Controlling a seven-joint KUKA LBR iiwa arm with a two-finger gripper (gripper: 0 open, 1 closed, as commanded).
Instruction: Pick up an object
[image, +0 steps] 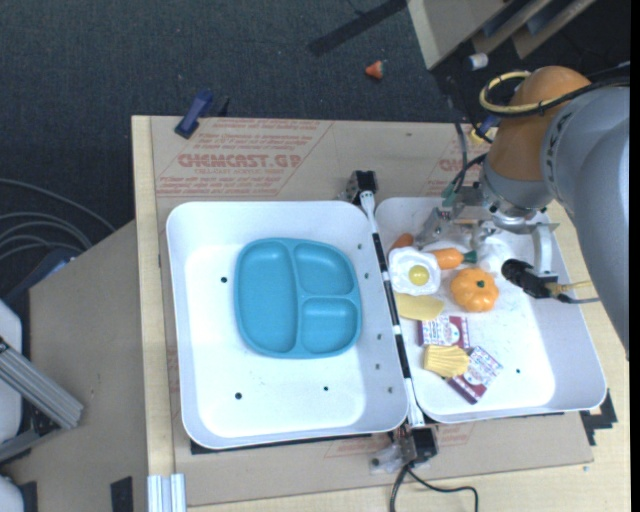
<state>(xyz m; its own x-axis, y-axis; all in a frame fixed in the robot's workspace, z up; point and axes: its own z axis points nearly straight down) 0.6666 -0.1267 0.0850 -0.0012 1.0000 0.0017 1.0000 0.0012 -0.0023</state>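
— Over the right bin (575, 375), big grey arm (590, 130), with the gripper (470, 232) down low near the back wall. Looks like the reaching-down step. Nothing lifted yet.
— Open or shut?
— Can't tell from up here.
— Next?
— Probably go down on one toy, squeeze, then lift straight up. Tricky, with the toys so close together.
— And in the bins?
— Left bin (190, 330): a blue tray (297, 298) with three parts. Right bin: orange pumpkin (474, 288), fried egg (415, 270) just beside it, yellow cheese (420, 307) under the egg, packets (478, 366) near the front. Then a little carrot (449, 258), touching the egg, close by the gripper. Maybe the one to grab.
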